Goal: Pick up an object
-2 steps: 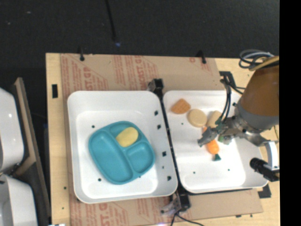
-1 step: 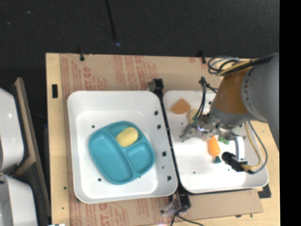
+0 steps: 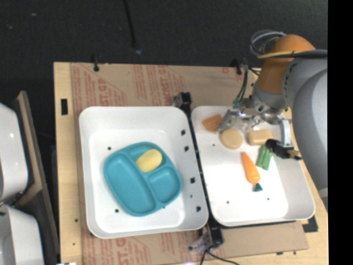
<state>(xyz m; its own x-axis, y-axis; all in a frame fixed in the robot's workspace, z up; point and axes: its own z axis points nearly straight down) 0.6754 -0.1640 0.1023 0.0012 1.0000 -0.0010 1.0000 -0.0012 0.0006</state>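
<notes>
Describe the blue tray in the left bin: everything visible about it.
The blue tray is a rounded, glossy, plastic-looking plate with three compartments. It lies flat and slightly rotated near the middle of the left bin. A yellow, oval item sits in its upper compartment; the other two compartments hold nothing.

Grey arm (image 3: 309, 109) from the right, tool (image 3: 238, 121) lowered.

Wooden surface (image 3: 132, 87) with red printed lettering, on dark floor (image 3: 66, 21); black cable (image 3: 129, 21) across floor; white furniture (image 3: 11, 148) at left edge.
</notes>
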